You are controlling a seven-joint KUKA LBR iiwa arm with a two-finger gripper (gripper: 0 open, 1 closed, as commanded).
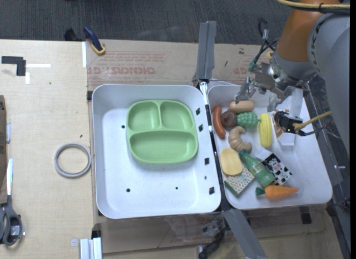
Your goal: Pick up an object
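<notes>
Reaching in from 2 o'clock: grey arm (334,40), orange band above the wrist, wrist bent down over the back of the right bin (317,157). Gripper (258,97) at about 12 o'clock of that bin's contents, tilted toward 7 o'clock. Fingers (244,92) spread apart, nothing between them, not touching any item as far as can be seen.

Crowded toy food in the right bin, most pieces touching or nearly so. Directly at 6 o'clock of the gripper: tan oblong piece (241,106), pale brown, smooth, lying crosswise. Below it, brown round piece (228,120) and green bumpy piece (248,120) side by side. Red sausage shape (218,122) at 9 o'clock of these, along the bin's left wall. Yellow corn cob (265,130) at 3 o'clock, lying lengthwise. Tan curled piece (238,138) in the middle. Yellow oval (231,161), green bottle (256,168) and black-and-white patterned box (277,167) toward 6 o'clock. Checked card (239,183) and orange carrot (278,192) at the front edge.

Left bin (111,180) holding a green divided plate (162,131), upright, three compartments. On the bench at 9 o'clock: tape ring (72,159), scissors (10,221) near the lower-left corner.
</notes>
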